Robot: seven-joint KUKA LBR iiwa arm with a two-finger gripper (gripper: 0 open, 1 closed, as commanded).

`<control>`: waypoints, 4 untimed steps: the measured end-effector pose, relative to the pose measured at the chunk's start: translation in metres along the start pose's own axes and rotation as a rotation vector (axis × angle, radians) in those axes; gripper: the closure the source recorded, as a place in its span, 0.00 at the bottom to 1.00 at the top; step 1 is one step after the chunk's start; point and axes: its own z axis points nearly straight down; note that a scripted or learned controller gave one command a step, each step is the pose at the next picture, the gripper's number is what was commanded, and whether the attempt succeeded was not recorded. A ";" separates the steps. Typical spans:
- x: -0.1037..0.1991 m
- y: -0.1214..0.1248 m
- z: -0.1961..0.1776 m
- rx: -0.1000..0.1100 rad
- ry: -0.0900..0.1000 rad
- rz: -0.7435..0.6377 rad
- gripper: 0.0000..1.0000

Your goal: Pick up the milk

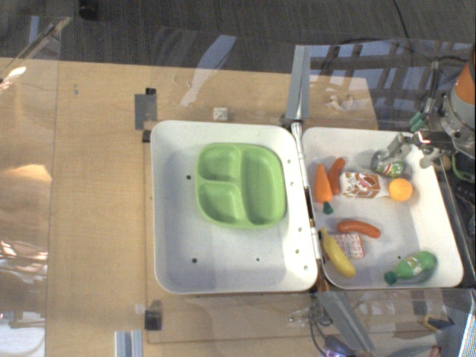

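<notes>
The milk [363, 185] is a small white carton with red and brown print. It lies on its side in the right bin [446, 229], between a carrot [322, 184] and an orange [401, 190]. My gripper [415, 149] hangs over the bin's far right corner, up and to the right of the milk and apart from it. It is close to a small silver-green can [387, 163]. The arm's orange band [465, 88] shows at the right edge.
The right bin also holds two red sausages [359, 229] [337, 171], a banana [338, 255], a pink packet [349, 245] and a green bottle [411, 268]. A green divided plate [242, 184] sits in the left bin [171, 266].
</notes>
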 end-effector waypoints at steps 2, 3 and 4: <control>0.031 0.002 0.160 -0.020 -0.005 0.155 0.00; 0.072 -0.005 0.159 -0.022 -0.007 0.158 0.00; 0.081 -0.030 0.158 -0.029 -0.005 0.264 0.00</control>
